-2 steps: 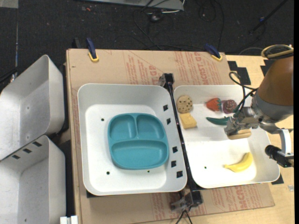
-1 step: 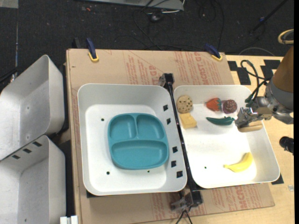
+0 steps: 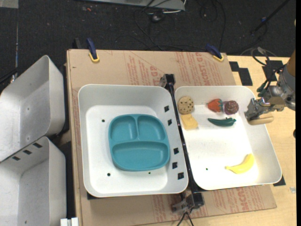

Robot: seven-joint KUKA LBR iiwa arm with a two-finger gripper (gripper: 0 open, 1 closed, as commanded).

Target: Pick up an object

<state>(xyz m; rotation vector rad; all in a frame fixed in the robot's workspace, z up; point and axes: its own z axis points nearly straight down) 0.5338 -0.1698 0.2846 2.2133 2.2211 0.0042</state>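
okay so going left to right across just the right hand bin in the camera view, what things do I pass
cookie → yellow block → green pepper → banana → gripper at the bin's right rim. The red piece and the purple piece above the pepper overlap its span, so I've left them out.

Glossy teal plastic tray (image 3: 139, 142) in smooth white bin (image 3: 89, 126) on cardboard (image 3: 141, 65).

Arm (image 3: 288, 81) reaching in from the right, wrist low, gripper (image 3: 257, 114) over the right bin's (image 3: 263, 140) right edge near its far corner
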